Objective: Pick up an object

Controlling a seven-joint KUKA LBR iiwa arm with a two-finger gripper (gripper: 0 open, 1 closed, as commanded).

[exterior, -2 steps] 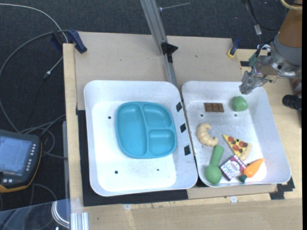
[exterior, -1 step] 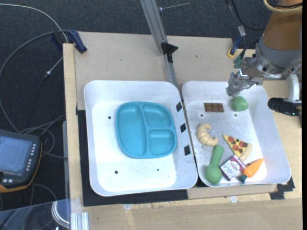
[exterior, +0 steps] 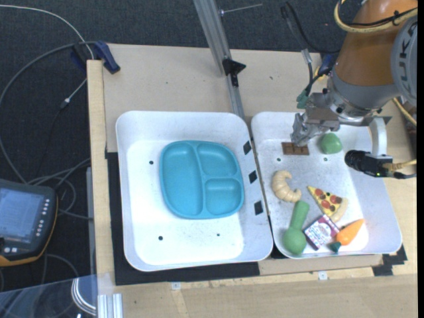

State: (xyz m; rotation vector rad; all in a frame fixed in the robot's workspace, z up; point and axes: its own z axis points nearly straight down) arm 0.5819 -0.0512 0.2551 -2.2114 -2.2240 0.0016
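My gripper (exterior: 301,136) hangs over the far end of the right bin (exterior: 265,177), just above a small brown block (exterior: 295,149). A green ball (exterior: 330,143) lies right beside the gripper. Further toward the front lie a tan croissant (exterior: 285,185), a pizza slice (exterior: 329,203), a green cucumber (exterior: 297,227), a purple packet (exterior: 321,232) and an orange carrot (exterior: 348,232). Nothing shows between the fingers.
The left bin (exterior: 142,244) holds a teal divided plate (exterior: 201,178). A metal pole (exterior: 215,32) rises behind the bins, between them. Cables and a handheld screen (exterior: 23,220) lie off the bench to the left.
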